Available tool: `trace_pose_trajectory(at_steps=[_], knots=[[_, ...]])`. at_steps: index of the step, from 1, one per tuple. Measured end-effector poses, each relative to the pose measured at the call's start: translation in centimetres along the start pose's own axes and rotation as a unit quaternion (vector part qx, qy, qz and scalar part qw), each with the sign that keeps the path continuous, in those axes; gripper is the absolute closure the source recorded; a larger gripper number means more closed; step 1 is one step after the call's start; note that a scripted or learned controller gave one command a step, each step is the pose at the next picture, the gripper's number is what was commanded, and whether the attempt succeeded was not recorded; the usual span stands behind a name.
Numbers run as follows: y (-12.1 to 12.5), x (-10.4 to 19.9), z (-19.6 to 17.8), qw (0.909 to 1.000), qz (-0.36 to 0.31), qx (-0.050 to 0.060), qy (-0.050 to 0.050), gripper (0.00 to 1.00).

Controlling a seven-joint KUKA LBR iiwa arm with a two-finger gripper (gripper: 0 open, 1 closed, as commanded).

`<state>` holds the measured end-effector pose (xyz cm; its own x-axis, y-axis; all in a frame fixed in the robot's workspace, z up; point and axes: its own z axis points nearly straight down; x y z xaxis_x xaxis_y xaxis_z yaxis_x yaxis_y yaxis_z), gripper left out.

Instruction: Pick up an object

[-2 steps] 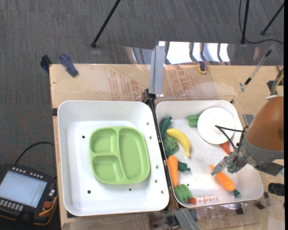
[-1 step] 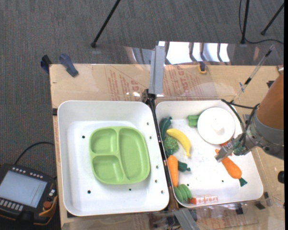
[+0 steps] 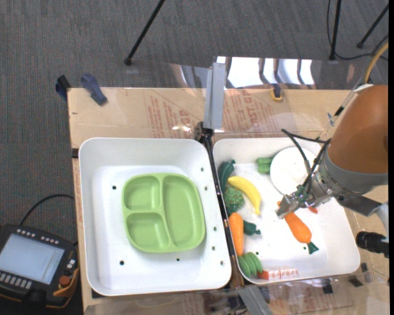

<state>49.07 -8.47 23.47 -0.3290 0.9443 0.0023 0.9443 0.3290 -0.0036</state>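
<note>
Arm enters from the right edge of the frame, orange band uppermost, grey wrist angled down and left into the right bin. End effector sits low at the bin's centre, just left of a carrot; it looks to be touching the carrot's top end, but can't tell if it grips it, and its opening isn't readable.

Right bin, left side: banana, broccoli, second carrot, green pieces at upper middle and lower left. White plate upper centre, partly behind the wrist.

Left bin holds a green divided tray.

Bench is cardboard with red print, illegible. Small red-and-white label at the right bin's lower edge, also illegible. Pendant on the floor, lower left.
</note>
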Motion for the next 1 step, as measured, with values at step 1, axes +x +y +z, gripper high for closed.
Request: trace_pose_trajectory(at_steps=[1], knots=[[8.8,0.95,-1.81,1.0,-0.005,0.0,-0.001,1.0]])
